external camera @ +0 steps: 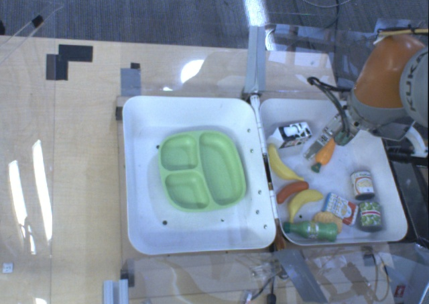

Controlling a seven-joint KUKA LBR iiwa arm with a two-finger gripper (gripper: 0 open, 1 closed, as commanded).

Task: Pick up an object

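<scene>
My gripper (pixel 323 145) hangs over the upper middle of the right bin (pixel 395 229), with the arm reaching in from the upper right. A small orange carrot (pixel 325 154) sits between its fingers, tilted, and the gripper is shut on it. A faint shadow lies on the bin floor just below the carrot. Other items in this bin are a black-and-white box (pixel 293 133), a yellow banana (pixel 281 164), a red sausage-shaped piece (pixel 292 190), a second yellow fruit (pixel 305 202), a green bottle (pixel 312 230), a colourful packet (pixel 338 207) and two cans (pixel 362 184) (pixel 370 215).
The left bin (pixel 141 229) holds a green divided plate (pixel 201 170). A metal post (pixel 255 61) rises behind the seam between the bins. Cables trail over the floor at the back right.
</scene>
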